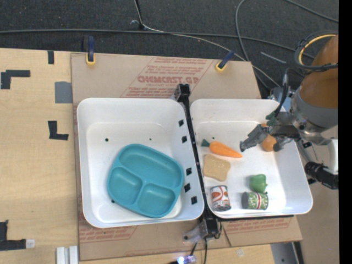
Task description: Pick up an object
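My gripper (262,145) hangs over the right bin (242,110), near its right wall, and stands open with the fingers spread wide. A small round orange object (268,143) shows between the fingers, closer to the right one; whether it rests on the bin floor I cannot tell. An orange carrot (225,150) lies just left of the gripper. Below it lie a tan bread slice (216,167), a red and white can (220,197), a green pepper (258,182) and a green can (255,201).
The left bin (93,114) holds a teal divided plate (145,179). A black divider (190,147) runs between the two bins. Both bins sit on cardboard (159,76) clamped at its far edge. Cables cross the dark floor behind.
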Robot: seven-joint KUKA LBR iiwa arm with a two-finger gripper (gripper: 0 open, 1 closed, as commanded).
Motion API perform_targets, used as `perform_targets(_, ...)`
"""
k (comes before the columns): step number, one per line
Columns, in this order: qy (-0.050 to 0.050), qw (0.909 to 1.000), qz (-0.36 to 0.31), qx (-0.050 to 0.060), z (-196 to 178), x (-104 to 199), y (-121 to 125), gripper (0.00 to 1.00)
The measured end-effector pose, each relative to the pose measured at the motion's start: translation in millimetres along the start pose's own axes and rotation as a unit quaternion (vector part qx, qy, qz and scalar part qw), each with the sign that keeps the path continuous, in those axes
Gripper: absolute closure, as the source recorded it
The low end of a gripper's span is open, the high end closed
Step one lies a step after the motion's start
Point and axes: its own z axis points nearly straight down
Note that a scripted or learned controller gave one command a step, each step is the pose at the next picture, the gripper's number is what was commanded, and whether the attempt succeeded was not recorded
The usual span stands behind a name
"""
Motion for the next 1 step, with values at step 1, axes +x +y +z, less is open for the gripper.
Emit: perform_targets(1,-0.001,1.0,-0.001,-0.004,-3.8,0.2,1.3,0.0)
